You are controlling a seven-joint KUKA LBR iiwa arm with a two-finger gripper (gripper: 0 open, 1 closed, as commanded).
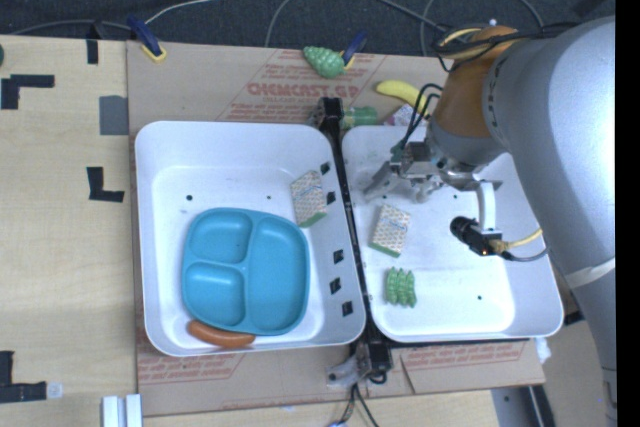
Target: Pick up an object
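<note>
Background: dark grey carpet-like floor beyond the desk point(60, 145), which is pale wood-grain with black tape marks; a brown printed cardboard sheet point(250, 90) lies under both bins.

Left bin point(160, 150): shallow, white, smooth plastic with rounded corners. Contents:
- blue plate point(245, 270), glossy, rounded, split into three compartments, lying flat.
- orange sausage-shaped piece point(220, 335), smooth, lying at the plate's near edge, touching it.
- sponge point(310, 197), flat and rectangular, speckled pale face with a green edge, tilted against the right wall.

Right bin point(500, 310): same make, just beside the left one, a black clipped divider point(345, 245) between them. Contents:
- second sponge point(391, 228), flat, speckled, with a green underside, lying mid-bin just below my tool.
- green ridged item point(401, 286), small and knobbly, near the front, apart from that sponge.

Outside the bins, on the cardboard: a green bumpy object point(323, 60) by a blue clamp point(352, 47), and a yellow banana point(398, 92), curved and smooth.

My arm point(560, 145): grey matte shell, orange band above the wrist. My tool point(398, 177): dark metal, low in the right bin's back half; its fingers look spread apart, nothing between them.
</note>
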